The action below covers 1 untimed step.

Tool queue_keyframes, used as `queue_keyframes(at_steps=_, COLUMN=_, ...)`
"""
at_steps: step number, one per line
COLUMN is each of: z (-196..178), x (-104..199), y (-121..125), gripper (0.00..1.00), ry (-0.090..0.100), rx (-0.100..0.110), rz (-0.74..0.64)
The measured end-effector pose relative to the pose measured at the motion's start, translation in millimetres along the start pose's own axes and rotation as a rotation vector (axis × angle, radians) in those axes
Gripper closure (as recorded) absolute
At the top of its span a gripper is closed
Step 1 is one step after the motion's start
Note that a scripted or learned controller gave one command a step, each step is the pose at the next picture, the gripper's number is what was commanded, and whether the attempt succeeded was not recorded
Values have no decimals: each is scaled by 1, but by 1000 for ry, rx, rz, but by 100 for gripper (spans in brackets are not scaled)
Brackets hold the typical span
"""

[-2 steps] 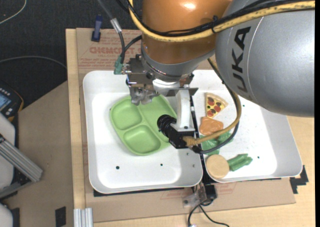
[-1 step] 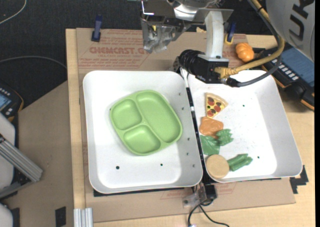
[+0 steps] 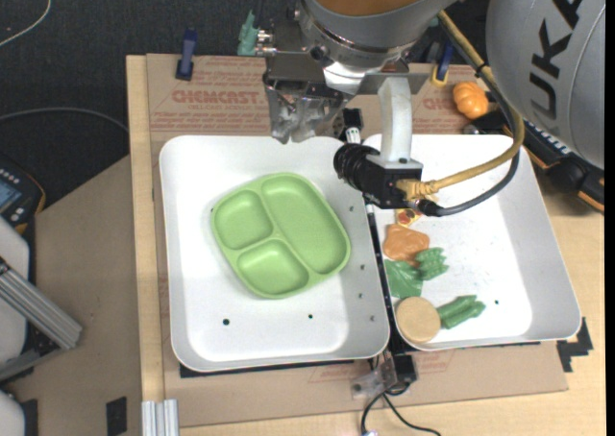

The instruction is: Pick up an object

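A light green divided plate (image 3: 279, 232) lies in the middle of the left bin (image 3: 192, 319). In the right bin (image 3: 519, 232), near its left wall, sit an orange piece (image 3: 405, 244), a green leafy piece (image 3: 418, 271), a second green piece (image 3: 459, 310) and a round tan disc (image 3: 418, 320). My gripper (image 3: 296, 120) hangs over the far edge of the left bin, beyond the plate and apart from it. Nothing shows in its grasp. The wrist and a black camera mount (image 3: 370, 173) with a yellow cable hide part of the strip between the bins.
A small orange object (image 3: 469, 98) rests on the bench behind the right bin. Blue clamps (image 3: 185, 55) (image 3: 442, 65) hold the cardboard base at the back. The arm's large grey body covers the upper right.
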State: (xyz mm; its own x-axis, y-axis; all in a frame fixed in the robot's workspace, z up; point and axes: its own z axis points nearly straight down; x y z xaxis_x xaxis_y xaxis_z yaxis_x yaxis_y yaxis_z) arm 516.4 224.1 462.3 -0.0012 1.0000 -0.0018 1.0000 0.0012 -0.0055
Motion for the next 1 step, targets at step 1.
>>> queue_keyframes(at_steps=1, z=-3, x=-23, y=32, gripper=100, ry=2, rx=-9, rz=5)
